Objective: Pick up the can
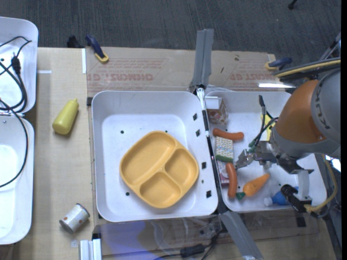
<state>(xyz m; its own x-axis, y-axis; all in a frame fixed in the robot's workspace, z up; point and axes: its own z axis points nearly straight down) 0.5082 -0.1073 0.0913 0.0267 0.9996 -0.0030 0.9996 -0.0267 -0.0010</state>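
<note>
The can point(74, 217) is small and silver with a red mark on its label. It lies on its side on the wooden bench, outside the bins, off the front left corner of the left bin point(108, 112). My gripper point(242, 159) hangs low over the right bin point(282, 96), far to the right of the can. It is open, its fingers pointing left over the toy food, with nothing between them.
A yellow divided plate point(159, 169) lies in the left bin. The right bin holds two sausages point(232, 179), a carrot point(256, 184), a small box point(217, 111), a flat packet point(224, 149) and a blue item point(279, 199). A yellow bottle point(65, 117) lies on the bench at left.
</note>
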